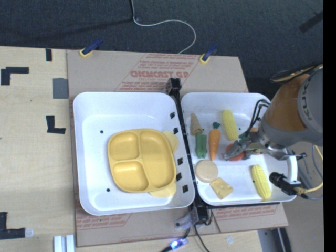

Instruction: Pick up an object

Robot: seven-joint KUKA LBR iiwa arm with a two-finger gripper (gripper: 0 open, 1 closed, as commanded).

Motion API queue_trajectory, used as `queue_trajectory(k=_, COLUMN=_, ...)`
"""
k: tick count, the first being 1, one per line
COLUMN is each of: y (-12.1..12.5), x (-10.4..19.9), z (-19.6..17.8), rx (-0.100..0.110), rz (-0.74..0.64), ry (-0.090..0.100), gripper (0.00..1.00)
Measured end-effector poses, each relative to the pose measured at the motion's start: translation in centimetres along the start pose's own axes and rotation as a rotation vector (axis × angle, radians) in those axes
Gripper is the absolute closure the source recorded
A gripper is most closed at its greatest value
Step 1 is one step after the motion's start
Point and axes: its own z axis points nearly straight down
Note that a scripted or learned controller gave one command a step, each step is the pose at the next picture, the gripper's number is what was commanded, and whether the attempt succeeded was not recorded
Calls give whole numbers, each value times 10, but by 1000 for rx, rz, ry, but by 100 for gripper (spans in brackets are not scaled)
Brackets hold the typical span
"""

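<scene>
Gripper (237, 150) is reaching in low over the right bin (247, 100), its dark and reddish fingertips sitting close to the bin floor; whether the fingers are apart or closed is too blurred to tell, and nothing can be seen between them. Behind it, the grey arm (294, 125) with its orange band is coming in from the right edge of the bin.

Just left of the gripper, a carrot (213, 142) is lying lengthwise, and a green vegetable (201, 145) is lying right beside the carrot on its left. Above the gripper, a corn cob (229, 124) is resting near the back of the bin. A second corn cob (261, 181) is lying to the lower right of the gripper, near the bin's front corner. A tan cone-like piece (195, 123) is sitting at the back left, near the divider. Toward the front left, a round beige disc (206, 170) is lying flat, with a cheese wedge (221, 188) just beside it at the front.

Across the divider, the left bin (86, 140) is holding a yellow plate (142, 159) with three compartments, tilted a little against the bin's middle. Both bins are sitting on a cardboard sheet (152, 72) on the bench (31, 151).
</scene>
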Motion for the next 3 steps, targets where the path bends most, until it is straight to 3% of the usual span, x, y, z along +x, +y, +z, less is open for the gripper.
queue_trajectory(k=3, y=7, x=13, z=-131, rx=-1, rz=1, ry=1, gripper=100)
